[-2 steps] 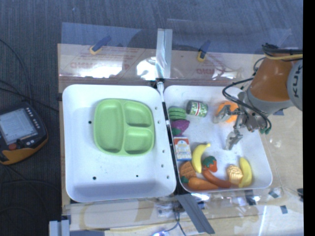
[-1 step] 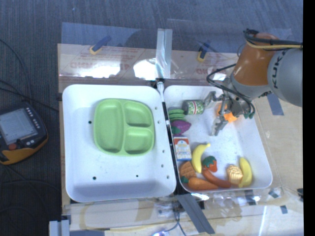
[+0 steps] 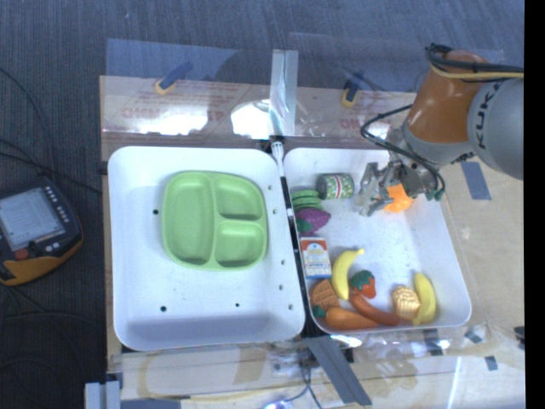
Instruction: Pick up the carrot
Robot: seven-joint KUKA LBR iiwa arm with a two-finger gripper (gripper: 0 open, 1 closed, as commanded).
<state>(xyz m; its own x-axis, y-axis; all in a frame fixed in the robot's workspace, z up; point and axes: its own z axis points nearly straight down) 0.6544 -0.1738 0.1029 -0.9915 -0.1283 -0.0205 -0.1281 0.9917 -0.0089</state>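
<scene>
Carrot (image 3: pixel 347 319) flat, long axis left-right, beside sausage (image 3: pixel 375 311).

You are looking at a robotics lab test cell rather than any kitchen: a wooden bench (image 3: pixel 477 228) stands on dark blue-grey carpet (image 3: pixel 51 58), with blue tape tabs (image 3: pixel 173 77) holding clear plastic sheeting (image 3: pixel 170 113) down along its far edge. Two white bins (image 3: pixel 136 313) sit side by side on it, the left holding a green divided plate (image 3: pixel 215 219) and the right a scatter of plastic toy food (image 3: pixel 366 292). On the floor at the left lies a teach pendant (image 3: pixel 36 228) with trailing black cables (image 3: pixel 34 135).
</scene>
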